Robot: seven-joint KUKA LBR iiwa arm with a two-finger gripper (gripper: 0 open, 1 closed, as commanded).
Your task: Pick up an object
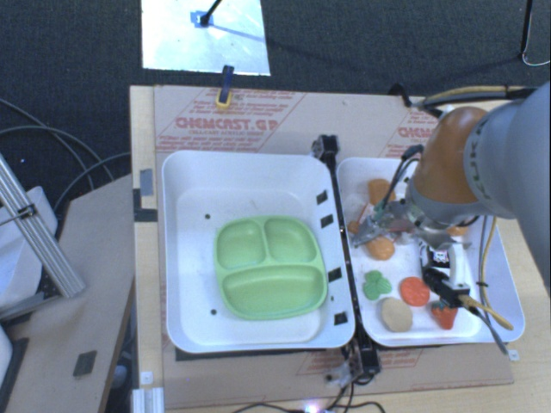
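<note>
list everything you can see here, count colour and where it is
bins: 2, white, side by side on the bench
divided plate: 1, light green, three compartments, in the left-hand bin
orange pieces: 2 in sight, one at the right-hand bin's far end, one by the gripper
broccoli-like piece: 1, green, middle of the right-hand bin
round red piece: 1, right of the green one
beige lump: 1, near edge of the right-hand bin
strawberry-like piece: 1, red-orange, near right corner
board: 1, brown with red print, under the bins
arm: 1, grey with orange band, over the right-hand bin
gripper: 1, low among the orange pieces
</note>
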